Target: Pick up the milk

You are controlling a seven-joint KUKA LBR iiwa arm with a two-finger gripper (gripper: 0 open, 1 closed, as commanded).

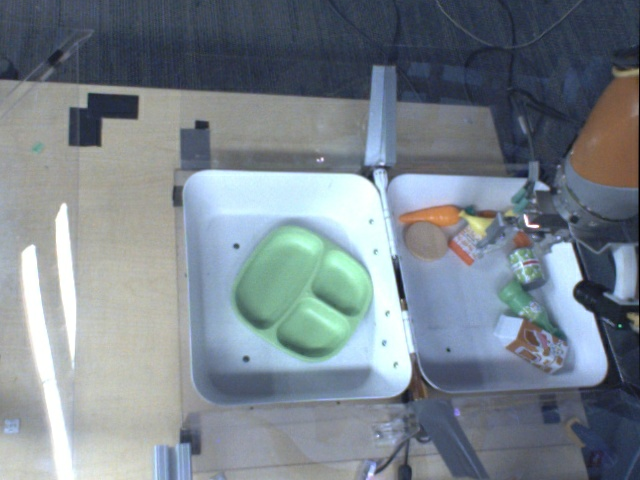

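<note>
Wooden bench, right bin: milk carton in its near-right corner, likely light, stiff, slick, so pinch across the flat sides; gripper over its far-right corner, can't tell how wide it's open.

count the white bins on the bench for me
2: the left bin bears a green sectioned plate; the right bin bears the small food items. None seems hidden.

arm: enters from right, orange band uppermost | gripper: low, pointing left | finger state: unclear
</note>
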